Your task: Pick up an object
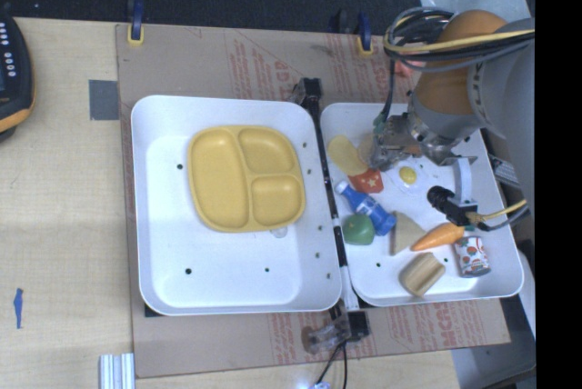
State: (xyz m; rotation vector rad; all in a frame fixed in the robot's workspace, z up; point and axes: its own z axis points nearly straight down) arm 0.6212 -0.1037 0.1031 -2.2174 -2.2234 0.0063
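While the left bin (164, 278) sits quiet with a yellow divided plate (245, 176) resting in its upper middle, all the action is over in the right bin (509, 283). Along that bin's left side we have a pale yellow piece (345, 152) at the top, then a red item (367, 182) just below it, a blue toy (366, 207) under that, and a green object (358, 230) touching the blue one's lower end. Moving right, a tan wedge (404, 232) lies beside an orange carrot (438, 236), with a beige block (422, 274) nearer the front wall. A small fried egg (407, 175) sits in the middle, and a little can (473, 256) stands at the far right. Up top, the claw (393, 144) is down in the bin's back part, close above the red item and the egg; whether it's apart or together I cannot tell, and nothing shows in its grip. The surface (64, 196) is light wood.
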